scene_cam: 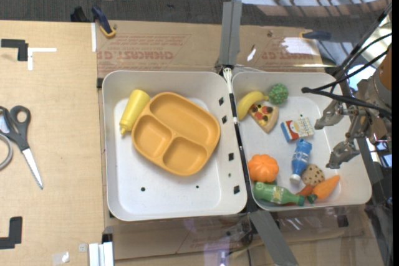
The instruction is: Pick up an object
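Right bin (358, 193), the pickable lot. Taking the bin as a clock face: banana (248, 103) at 11, touching the pizza slice (264, 115) just below it; broccoli (278, 93) near 12, beside the banana's tip. Small white and red carton (298, 128) close to centre. Blue bottle (301, 157) just below the carton, lying tilted, cap toward 6. Orange pumpkin (263, 167) at 8. Green bottle (274, 194) along the near wall around 7, lying flat. Brown speckled cookie (312, 174) at 6, with the carrot (325, 187) just beside it toward 5, tip pointing to 2.

My hand (341, 134) sits at 3 o'clock of this bin, over its right side. Fingers spread apart, one finger (330, 114) toward 1, the other toward 5, nothing between them. Nearest items are the carton and the blue bottle, both off toward 9 from my hand, apart from it. Cables trail off from my wrist toward 2.

Left bin (115, 196): yellow divided plate (176, 132) in the middle, three compartments. Yellow bottle (133, 110) at 10, lying against the plate's rim.

Worktop (50, 134), left of the bins: scissors (22, 140) at 9, blades pointing to 5. Cardboard sheet (156, 47) behind the bins at 12.
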{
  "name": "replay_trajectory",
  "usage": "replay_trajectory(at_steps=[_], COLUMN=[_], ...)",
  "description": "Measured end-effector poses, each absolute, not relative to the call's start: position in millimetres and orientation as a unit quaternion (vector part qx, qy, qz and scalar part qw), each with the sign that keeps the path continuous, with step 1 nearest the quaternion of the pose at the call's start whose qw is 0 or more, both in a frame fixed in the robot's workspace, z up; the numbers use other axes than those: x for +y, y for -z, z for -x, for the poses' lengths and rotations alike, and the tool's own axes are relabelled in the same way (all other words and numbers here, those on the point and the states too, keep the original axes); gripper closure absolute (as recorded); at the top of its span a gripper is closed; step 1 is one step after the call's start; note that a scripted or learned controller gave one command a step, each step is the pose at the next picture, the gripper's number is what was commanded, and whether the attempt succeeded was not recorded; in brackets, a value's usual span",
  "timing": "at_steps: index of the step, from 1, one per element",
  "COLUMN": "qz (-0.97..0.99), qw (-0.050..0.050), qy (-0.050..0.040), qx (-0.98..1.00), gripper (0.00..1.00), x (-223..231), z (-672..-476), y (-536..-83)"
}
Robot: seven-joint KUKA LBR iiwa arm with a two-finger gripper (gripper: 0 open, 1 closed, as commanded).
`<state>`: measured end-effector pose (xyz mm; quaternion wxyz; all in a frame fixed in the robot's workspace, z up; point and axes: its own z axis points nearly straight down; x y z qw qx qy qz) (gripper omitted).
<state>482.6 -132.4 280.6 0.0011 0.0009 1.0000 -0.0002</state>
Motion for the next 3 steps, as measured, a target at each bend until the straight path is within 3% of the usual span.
replay_trajectory(at_steps=[1, 2, 3], qz=[-0.031, -0.038, -0.063], qw=[0.000, 0.002, 0.000], qy=[0.0000, 0.0005, -0.0004], qx=[1.000, 0.999, 0.998], gripper=[0.00, 0.00, 0.00], x=[-137.3, -174.4, -126.7], z=[-503.2, -514.7, -513.6], y=[-116.0, -92.7, -91.6])
